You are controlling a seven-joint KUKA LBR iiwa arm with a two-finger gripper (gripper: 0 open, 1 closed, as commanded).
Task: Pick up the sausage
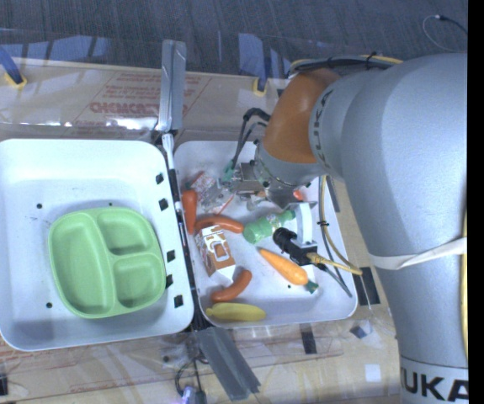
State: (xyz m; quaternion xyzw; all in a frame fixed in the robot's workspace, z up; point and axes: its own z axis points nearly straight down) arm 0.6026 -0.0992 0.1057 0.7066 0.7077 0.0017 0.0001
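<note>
Glossy plastic sausage point(231, 285); matt green plastic tray point(107, 261); smooth white bins point(14, 225).

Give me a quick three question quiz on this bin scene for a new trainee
1. True or false: the green divided tray lies in the right bin.
2. Which item lies nearest the right bin's front edge? A carrot B banana C small carton
3. Fill in: the sausage lies just behind the ____.

Key: 1 false, it lies in the left bin. 2 B. 3 banana.
</note>
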